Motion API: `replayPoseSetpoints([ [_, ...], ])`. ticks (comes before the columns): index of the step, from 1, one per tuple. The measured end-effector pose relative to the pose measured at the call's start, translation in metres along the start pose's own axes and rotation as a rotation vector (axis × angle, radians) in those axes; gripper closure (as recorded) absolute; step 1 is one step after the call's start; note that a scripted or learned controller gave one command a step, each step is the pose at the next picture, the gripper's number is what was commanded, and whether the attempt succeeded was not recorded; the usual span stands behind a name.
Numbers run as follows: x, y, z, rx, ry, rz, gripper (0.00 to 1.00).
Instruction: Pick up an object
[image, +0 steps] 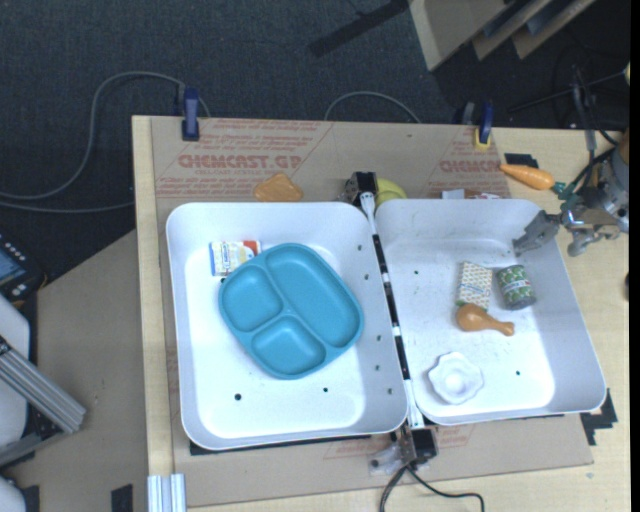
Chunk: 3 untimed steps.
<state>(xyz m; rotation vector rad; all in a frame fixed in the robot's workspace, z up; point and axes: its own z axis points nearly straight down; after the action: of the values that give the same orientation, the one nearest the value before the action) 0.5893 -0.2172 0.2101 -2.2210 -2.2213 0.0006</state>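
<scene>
Hovering at the far right corner of the right bin (540, 370): gripper (560, 238), above bare white floor, with nothing seen in its grasp. Open or closed, impossible to tell from this slant.

Lying within reach in that bin: a patterned packet (475, 283) and a green can (516, 286), touching or nearly so. Just below them, an orange drumstick (483, 320). Nearer the front rim and well apart from the rest, a white egg (456, 378). Resting in the left bin (200, 400): a blue plate (290, 310) with a small carton (233, 255) tucked at its upper edge.

Judged to be at the approach stage, nothing yet lifted. Nearest candidate: the can, just down and left of the gripper.

To do it well:
- Settle on one target before descending. Straddling can and packet together would likely knock both aside.
- Come down centred on the can and square across its narrow width. Expect it to roll if touched off-centre.
- Failing that, take the egg. Standing alone means no neighbours to clip, though it is flat and low and would need a descent almost to the floor.
- Stay clear of the bin's sloped wall on the way down.
- Lift straight up and check that something rides along before moving off.
</scene>
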Motion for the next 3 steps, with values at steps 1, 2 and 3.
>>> replayPoseSetpoints([
  [1,-0.001,0.011,0.129,-0.002,0.013,-0.002,0.00],
  [2,-0.007,0.009,0.115,-0.003,-0.001,-0.002,1.00],
  [3,0.055,0.080,0.125,-0.007,-0.002,-0.005,1.00],
])
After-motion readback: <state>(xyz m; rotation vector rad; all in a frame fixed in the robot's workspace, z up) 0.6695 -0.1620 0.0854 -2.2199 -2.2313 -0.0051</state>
